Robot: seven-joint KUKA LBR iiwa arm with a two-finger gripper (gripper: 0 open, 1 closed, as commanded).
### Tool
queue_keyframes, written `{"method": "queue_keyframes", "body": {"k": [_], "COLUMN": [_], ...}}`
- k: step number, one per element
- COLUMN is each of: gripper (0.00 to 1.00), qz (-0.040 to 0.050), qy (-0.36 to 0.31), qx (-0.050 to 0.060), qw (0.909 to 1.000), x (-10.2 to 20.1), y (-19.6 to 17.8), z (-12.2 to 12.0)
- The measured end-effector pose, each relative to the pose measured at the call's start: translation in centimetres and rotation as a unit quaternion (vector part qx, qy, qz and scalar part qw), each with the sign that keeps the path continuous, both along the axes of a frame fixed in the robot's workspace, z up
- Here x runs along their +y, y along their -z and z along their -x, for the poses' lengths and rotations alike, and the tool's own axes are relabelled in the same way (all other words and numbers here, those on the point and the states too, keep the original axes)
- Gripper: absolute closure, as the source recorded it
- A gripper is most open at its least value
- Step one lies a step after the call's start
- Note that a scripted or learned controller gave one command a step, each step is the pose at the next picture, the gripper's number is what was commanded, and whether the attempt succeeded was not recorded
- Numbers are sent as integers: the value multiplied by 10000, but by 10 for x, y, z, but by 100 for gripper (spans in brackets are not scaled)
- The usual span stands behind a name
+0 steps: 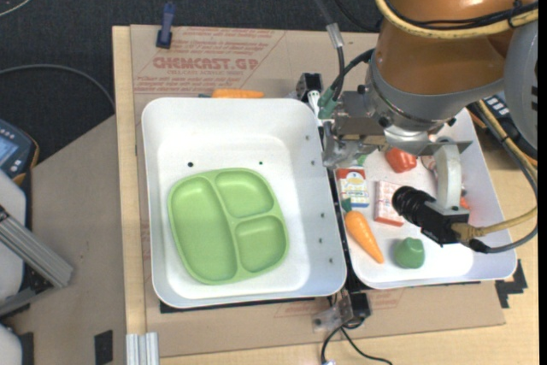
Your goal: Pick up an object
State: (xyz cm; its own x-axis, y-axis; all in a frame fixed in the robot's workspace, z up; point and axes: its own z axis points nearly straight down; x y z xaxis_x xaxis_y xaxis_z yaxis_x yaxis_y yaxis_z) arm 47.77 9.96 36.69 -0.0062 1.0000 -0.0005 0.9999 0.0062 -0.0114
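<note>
My gripper [408, 145] hangs over the back half of the right bin [487, 265], mostly hidden under the grey and orange arm. Just below it lies a red object [400, 159]. Further forward in the same bin are a small red-topped carton [352, 188], a red and white box [389, 203], an orange carrot [363, 237] and a green object [410, 253]. Nothing can be seen held by the gripper.
The left bin [171, 124] holds a green divided plate [226, 224]. An orange item [238, 95] lies behind that bin's back rim on the cardboard sheet [214, 55]. A blue clip [165, 26] sits at the sheet's back left.
</note>
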Motion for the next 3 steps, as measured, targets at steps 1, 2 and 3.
{"method": "queue_keyframes", "body": {"k": [1, 2, 3], "gripper": [100, 100, 100], "qz": [-5, -4, 3], "qy": [24, 20, 4], "qx": [-71, -80, -5], "qw": [10000, 10000, 10000], "x": [-3, -3, 55], "y": [-16, -26, 51], "z": [-2, -3, 0]}}
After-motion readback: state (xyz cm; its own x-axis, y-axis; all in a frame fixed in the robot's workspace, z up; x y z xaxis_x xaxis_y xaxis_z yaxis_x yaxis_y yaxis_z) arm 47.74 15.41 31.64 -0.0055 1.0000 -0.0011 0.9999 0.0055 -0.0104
